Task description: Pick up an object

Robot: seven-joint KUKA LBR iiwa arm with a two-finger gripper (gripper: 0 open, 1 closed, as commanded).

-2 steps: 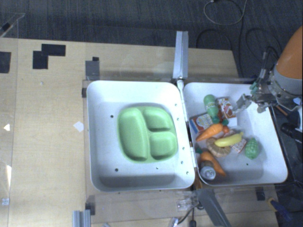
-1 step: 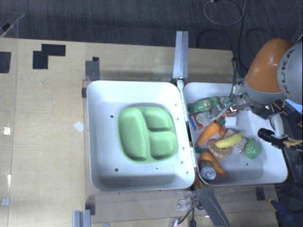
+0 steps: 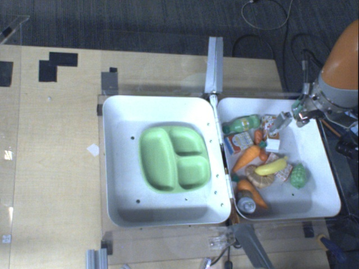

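Note:
The right bin (image 3: 328,179) holds a heap of toy foods. A green bottle (image 3: 242,123) lies at the top left, with a red and white packet (image 3: 240,141) below it. Lower down are an orange carrot (image 3: 247,157), a yellow banana (image 3: 270,167), a green leafy lump (image 3: 299,175) and a can (image 3: 245,205) next to a second carrot (image 3: 255,194). My gripper (image 3: 283,120) reaches in from the right over the bin's upper part, just right of the bottle and above the heap. Nothing is seen held in it.
The left bin (image 3: 120,167) carries a green divided plate (image 3: 174,158) in its middle. A metal divider post (image 3: 214,66) stands between the bins at the back. Cables (image 3: 269,10) lie on the dark floor behind. The arm's orange band (image 3: 342,66) is at the right edge.

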